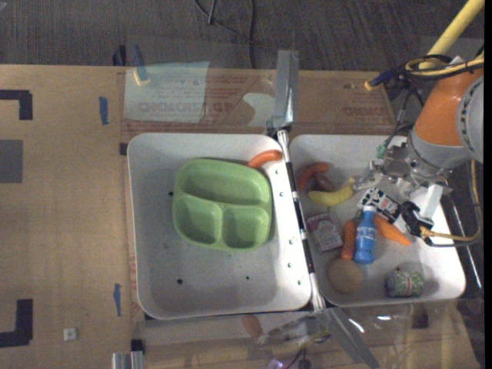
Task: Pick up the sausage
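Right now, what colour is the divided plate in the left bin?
Light green: the divided plate shows best in the camera view, lying in the left bin.

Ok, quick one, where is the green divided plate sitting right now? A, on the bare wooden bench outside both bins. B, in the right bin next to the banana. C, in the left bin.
C: the green plate lies flat inside the left bin, close to its far right corner, while the banana lies across the divider in the right bin.
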